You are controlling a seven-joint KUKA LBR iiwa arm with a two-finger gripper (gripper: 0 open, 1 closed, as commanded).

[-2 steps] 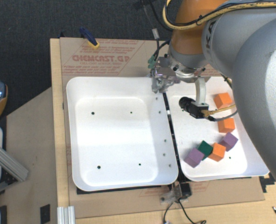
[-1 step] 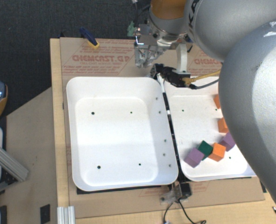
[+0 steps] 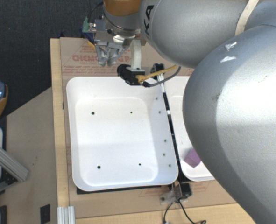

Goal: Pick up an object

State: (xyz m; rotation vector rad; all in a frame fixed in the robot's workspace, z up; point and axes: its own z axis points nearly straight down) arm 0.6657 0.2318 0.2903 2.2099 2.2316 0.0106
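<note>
The left bin [image 3: 114, 139] showed its bare white floor with a few small dark dots. The right bin [image 3: 196, 171] was mostly hidden under the big grey arm [image 3: 231, 101], and a small purple object [image 3: 192, 158] lay in it near the front edge. The gripper [image 3: 109, 55] hung above the board past the left bin's far rim, its fingers close together with nothing between them.

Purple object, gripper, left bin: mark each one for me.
Purple object [image 3: 192, 159]: camera view, on its visible top face, in the right bin.
Gripper [image 3: 108, 59]: camera view, midway between its fingertips, above the cardboard.
Left bin [image 3: 77, 139]: camera view, on its left wall.
</note>
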